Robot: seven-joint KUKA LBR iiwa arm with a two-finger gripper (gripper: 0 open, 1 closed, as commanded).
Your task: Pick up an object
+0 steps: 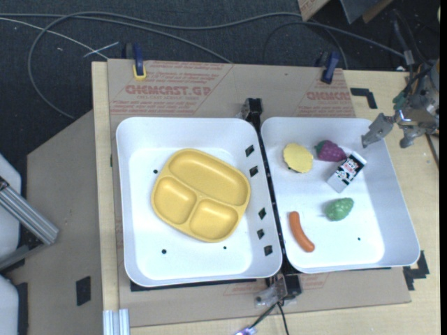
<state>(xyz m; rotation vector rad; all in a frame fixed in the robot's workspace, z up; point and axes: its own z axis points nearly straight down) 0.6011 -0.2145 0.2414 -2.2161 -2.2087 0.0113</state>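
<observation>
The right bin (391, 208) holds a yellow round toy (298, 158), a purple grape bunch (330, 150), a small black-and-white carton (346, 171), a green leafy toy (339, 209) and an orange sausage (301, 230). My gripper (392, 131) hangs over the right bin's far right corner, up and right of the carton. Its two grey fingers (375, 130) stand apart with nothing between them, so it is open.
The left bin (133, 187) holds a yellow divided plate (201, 195). Black clips line the divider between the bins (260, 187). Blue clamps (139, 61) hold the cardboard at the back. Cables lie on the dark floor beyond.
</observation>
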